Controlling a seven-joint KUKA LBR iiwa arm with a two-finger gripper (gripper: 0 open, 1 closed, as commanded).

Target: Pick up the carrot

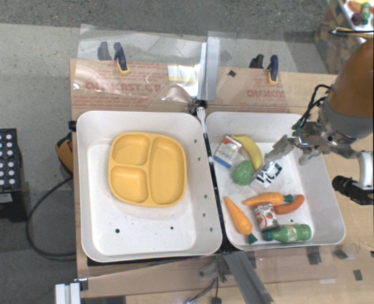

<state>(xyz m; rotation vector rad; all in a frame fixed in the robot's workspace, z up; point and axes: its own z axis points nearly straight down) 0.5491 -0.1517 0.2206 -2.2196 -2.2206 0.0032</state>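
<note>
Two orange carrots lie in the right bin. One carrot lies crosswise near the bin's middle. The other carrot lies slanted near the bin's left wall, its green end toward the front. My gripper reaches in from the right and hangs over the bin's middle, just behind the crosswise carrot and right of a green ball. A small black-and-white piece sits at its tip; I cannot tell whether it is part of the gripper or a separate object.
The right bin also holds a banana, a small carton, a reddish pepper-like piece, a red can and a green bottle. The left bin bears a yellow divided plate.
</note>
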